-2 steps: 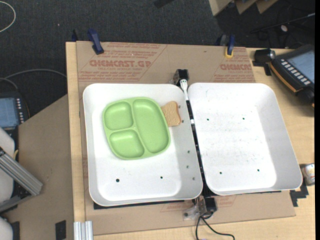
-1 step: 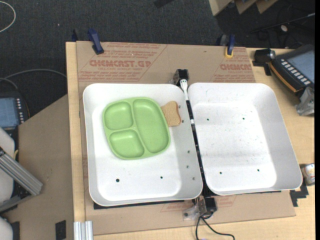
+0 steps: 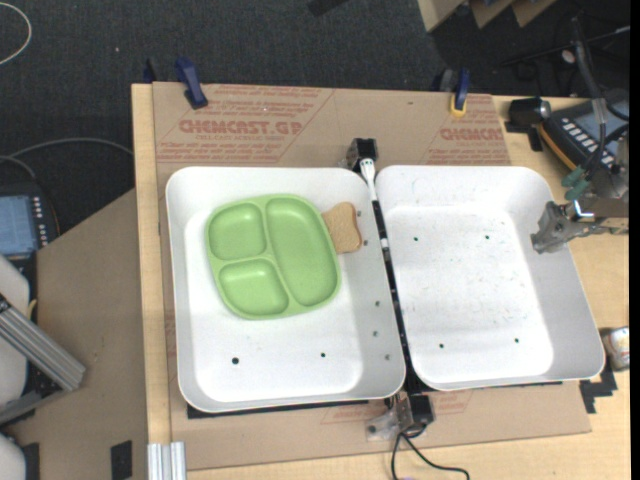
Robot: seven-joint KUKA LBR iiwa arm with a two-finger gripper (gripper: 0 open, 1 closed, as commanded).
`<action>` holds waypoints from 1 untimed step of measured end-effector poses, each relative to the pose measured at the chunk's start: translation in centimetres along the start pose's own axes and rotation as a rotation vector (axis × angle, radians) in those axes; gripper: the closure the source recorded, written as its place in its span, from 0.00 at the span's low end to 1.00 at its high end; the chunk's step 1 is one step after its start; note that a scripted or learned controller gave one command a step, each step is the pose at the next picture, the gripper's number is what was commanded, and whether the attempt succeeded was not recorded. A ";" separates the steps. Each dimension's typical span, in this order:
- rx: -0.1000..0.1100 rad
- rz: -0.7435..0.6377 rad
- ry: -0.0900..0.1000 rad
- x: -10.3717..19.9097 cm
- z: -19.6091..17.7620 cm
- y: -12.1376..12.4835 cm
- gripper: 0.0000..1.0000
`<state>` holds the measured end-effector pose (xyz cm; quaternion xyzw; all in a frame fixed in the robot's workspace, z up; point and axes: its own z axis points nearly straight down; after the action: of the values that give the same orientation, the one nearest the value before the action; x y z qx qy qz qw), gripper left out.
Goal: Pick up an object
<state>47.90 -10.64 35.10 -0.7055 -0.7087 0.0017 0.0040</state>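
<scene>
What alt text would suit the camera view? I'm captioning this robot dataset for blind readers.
Seen from above, two shallow white bins sit side by side: the left bin holds a green divided plate with a small tan object touching its right edge. The gripper sits at the right bin's right rim.

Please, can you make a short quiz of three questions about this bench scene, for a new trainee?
1. True or false: the green plate lies in the left bin.
2. What touches the plate's right edge? A) a tan piece B) a blue clamp C) the gripper
3. Fill in: the gripper hangs at the ____ rim of the right bin.

Key: 1 true; 2 A; 3 right.
</scene>
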 end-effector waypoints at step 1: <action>-0.018 0.008 -0.008 -4.7 -6.6 2.2 1.00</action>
<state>50.13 -15.30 41.70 -0.7083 -0.7059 -0.0017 -0.0052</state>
